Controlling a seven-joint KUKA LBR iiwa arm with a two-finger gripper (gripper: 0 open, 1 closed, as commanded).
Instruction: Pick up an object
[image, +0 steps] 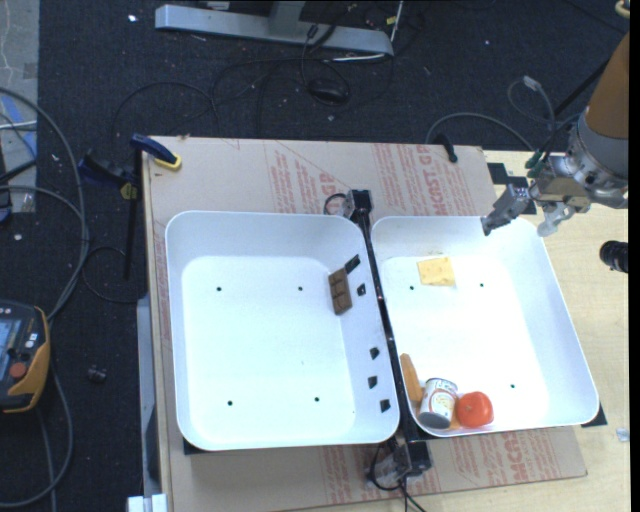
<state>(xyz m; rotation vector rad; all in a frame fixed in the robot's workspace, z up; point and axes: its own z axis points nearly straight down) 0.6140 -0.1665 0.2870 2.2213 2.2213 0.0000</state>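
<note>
gripper (527, 212) hovered above right bin (560, 300) far rim | fingers spread, nothing held | cheese (435, 271) inside bin | pick pending

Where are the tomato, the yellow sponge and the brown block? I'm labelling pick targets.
tomato (475, 408): camera view, its red top.
yellow sponge (435, 271): camera view, its flat face.
brown block (341, 292): camera view, its middle.

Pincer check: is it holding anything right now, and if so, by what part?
Nothing is held. The pincer is open above the far edge of the right bin, with nothing between its fingers. The yellow sponge lies apart from it in the bin.
</note>
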